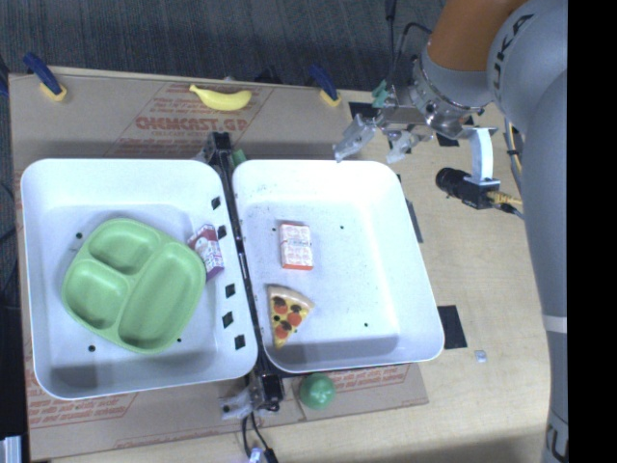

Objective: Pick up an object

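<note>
Grey arm with orange band enters from upper right of frame. Two-finger gripper [371, 143] hangs over the bench just past the upper right corner of the right white bin [410, 258], fingers spread apart, nothing between them. Not over any object yet.

Right bin, centre-left: small flat orange-and-white rectangular packet [296, 245], lying flat, long axis roughly up-down in frame. Below it, well apart from the packet, a toy pizza slice [285, 314], tan crust with red and dark toppings, point toward the lower edge of the bin.

Left white bin [48, 191]: green three-compartment plastic tray [133, 285], centre. Just beside its upper right edge, a small red-and-white wrapped packet [206, 249], near the divider between bins.

Outside the bins: yellow toy banana [221, 95] on the cardboard at top; green ball [315, 391] at bottom centre, against the right bin's lower rim.

Judgement: nearest candidate is the orange-and-white packet. Likely light, fairly stiff if a box, possibly slick-surfaced. It lies low on the bin floor, so the fingers would need to come right down and close across its narrow width, left to right in frame. Pizza slice looks like light rigid plastic; its tapering sides may let fingers slide off, so take it across the wide crust end. Green tray too broad except at its rim.
</note>
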{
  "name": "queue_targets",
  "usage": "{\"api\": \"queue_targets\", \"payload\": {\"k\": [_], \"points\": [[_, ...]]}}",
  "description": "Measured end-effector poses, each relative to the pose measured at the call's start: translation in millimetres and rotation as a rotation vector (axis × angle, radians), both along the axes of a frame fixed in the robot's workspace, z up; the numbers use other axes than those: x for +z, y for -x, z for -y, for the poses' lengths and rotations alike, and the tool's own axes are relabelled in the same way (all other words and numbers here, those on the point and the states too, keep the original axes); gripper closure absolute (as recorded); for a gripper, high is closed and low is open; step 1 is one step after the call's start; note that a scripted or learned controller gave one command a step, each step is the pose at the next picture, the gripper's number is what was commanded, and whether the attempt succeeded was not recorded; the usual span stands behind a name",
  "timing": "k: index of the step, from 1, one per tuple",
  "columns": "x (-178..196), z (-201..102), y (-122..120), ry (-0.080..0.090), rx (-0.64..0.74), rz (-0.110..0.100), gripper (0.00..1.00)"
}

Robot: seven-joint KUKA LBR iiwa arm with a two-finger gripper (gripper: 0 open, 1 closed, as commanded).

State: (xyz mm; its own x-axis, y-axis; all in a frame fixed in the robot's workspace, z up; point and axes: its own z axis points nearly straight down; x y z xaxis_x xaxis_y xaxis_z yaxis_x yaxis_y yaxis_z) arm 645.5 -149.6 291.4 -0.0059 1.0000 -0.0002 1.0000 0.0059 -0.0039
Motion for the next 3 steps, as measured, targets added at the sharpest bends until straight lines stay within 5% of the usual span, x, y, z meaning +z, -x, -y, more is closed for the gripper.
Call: {"api": "queue_targets", "payload": {"k": [1,2,3], "points": [[-191.7,-20.4,-9.1,-0.001,0.002,-0.006,0.0],[-178.9,-20.6,-11.0,0.0,0.006,-0.002,1.0],[-98.7,-93.0,29.2,0.0,0.003,0.001,1.0]]}}
